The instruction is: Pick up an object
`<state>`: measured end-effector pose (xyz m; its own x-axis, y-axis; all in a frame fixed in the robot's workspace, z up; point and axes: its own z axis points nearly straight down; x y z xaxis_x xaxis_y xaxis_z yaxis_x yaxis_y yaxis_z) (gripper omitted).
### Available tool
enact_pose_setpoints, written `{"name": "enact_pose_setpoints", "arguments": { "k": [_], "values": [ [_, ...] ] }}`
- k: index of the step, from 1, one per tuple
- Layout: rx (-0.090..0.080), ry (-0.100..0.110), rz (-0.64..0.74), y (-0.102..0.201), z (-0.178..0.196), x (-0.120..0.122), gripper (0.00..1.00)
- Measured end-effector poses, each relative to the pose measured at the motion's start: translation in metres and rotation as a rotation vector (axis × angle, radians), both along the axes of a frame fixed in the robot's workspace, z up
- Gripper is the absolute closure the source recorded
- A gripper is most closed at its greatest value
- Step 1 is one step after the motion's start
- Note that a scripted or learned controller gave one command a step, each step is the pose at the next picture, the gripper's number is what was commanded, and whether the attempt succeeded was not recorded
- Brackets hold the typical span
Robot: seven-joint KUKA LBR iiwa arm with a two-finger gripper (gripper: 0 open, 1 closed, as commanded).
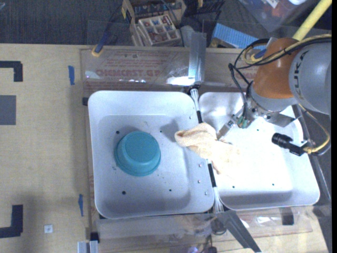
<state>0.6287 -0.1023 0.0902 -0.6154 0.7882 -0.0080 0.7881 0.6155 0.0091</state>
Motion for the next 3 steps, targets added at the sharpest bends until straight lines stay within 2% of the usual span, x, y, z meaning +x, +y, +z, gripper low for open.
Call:
{"name": "enact_pose_setpoints", "arguments": {
  "k": [1,2,3],
  "values": [
    [0.001,0.01,-0.09,-0.001,-0.001,0.034,0.0],
    [-0.002,0.001,0.174,0.003,0.0,0.0,0.0],
    [0.0,0.001,-0.093,-0.018,-0.001,0.029,0.0]
  ]
}}
